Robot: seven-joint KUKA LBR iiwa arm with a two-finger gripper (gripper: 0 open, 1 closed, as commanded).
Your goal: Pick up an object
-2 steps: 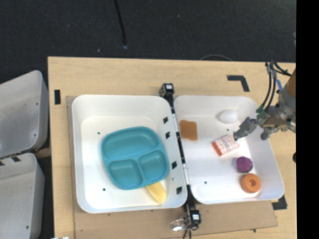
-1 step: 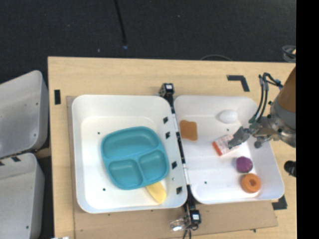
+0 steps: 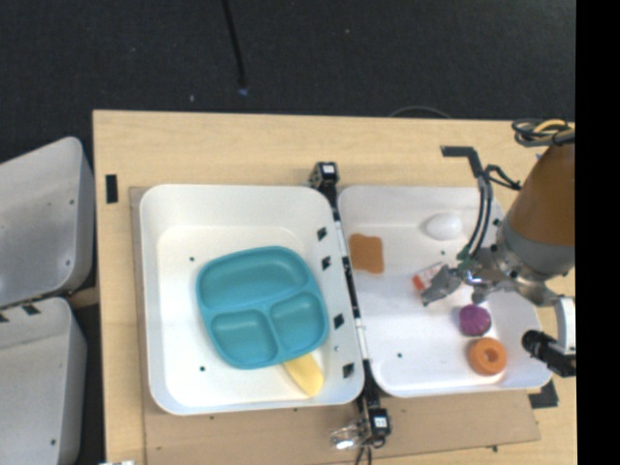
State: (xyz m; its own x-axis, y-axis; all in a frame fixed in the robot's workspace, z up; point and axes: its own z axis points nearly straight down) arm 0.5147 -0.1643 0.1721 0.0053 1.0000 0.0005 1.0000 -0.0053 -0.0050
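Arm [image 3: 544,211] reaches in from the right edge of the frame, over the right bin [image 3: 407,381]. Gripper [image 3: 441,286] hangs low at mid-bin; cannot tell how it is set. A small red piece [image 3: 420,281] lies just at its left tip. Purple ball [image 3: 474,320] sits just below and right of the gripper; orange ring [image 3: 487,356] nearer the lower right corner. Brown square [image 3: 366,253] lies toward the bin's left wall, white lump [image 3: 444,226] toward its top. Left bin [image 3: 165,376] holds a teal divided plate [image 3: 262,304], with a yellow piece [image 3: 305,374] touching its lower edge.
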